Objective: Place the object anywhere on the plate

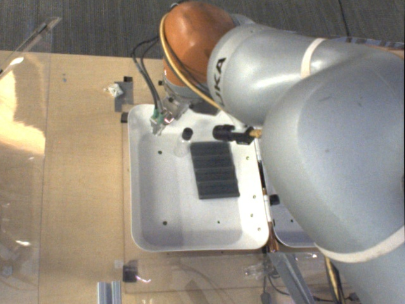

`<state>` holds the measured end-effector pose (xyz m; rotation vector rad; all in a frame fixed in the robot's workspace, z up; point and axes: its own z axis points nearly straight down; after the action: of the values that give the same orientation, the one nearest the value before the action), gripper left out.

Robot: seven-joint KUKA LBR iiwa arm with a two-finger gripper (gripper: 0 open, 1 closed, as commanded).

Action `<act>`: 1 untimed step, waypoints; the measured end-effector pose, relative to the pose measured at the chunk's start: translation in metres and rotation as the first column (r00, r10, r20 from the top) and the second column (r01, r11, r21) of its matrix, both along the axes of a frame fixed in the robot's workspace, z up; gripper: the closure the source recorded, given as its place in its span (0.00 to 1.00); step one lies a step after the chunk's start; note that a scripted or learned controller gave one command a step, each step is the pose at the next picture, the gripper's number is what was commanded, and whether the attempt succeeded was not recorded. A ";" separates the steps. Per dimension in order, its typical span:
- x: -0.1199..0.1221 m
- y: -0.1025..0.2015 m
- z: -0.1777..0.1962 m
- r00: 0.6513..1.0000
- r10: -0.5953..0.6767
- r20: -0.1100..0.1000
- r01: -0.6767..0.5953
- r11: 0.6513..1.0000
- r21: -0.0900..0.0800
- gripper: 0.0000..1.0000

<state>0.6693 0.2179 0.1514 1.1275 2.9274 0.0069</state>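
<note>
Grey arm over two white bins, its claw at the far rim of the left bin.

The arm (304, 106) bears black "KUKA" lettering and leans in from the right, covering most of the right bin (288, 233). In the left bin (149, 227) a dark ribbed plate (215, 170) lies flat. The claw (157, 120) hangs near the far left corner.

Light wood bench top (76, 189), glare patch at its left edge. Dark grey ribbed carpet (95, 5) runs beyond the far edge. Small black brackets (129, 272) sit on the bench.
</note>
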 end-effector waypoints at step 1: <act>-0.027 0.009 -0.060 0.715 0.699 0.009 -0.699 0.716 -0.007 1.00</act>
<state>0.6425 0.2265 0.0913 -0.0596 3.1268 0.0104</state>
